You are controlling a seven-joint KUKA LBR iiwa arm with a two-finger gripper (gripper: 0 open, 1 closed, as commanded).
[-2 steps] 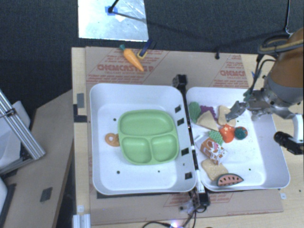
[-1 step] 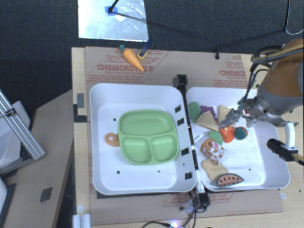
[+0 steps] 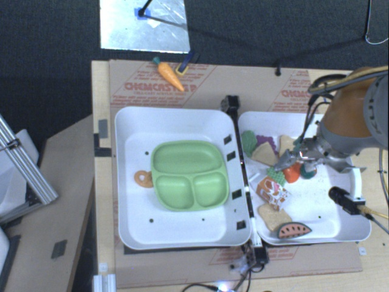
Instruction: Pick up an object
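The gripper (image 3: 290, 163) is seen low in the right bin (image 3: 349, 227) above an orange toy (image 3: 292, 174), but its opening cannot be told.

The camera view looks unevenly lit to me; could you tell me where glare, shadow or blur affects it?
In the camera view, the foil sheet at the top glares bright; the white left bin is evenly lit with soft shadow under the green tray; the gripper and the small toys around it look soft and hard to resolve; the surrounding dark floor is dim.
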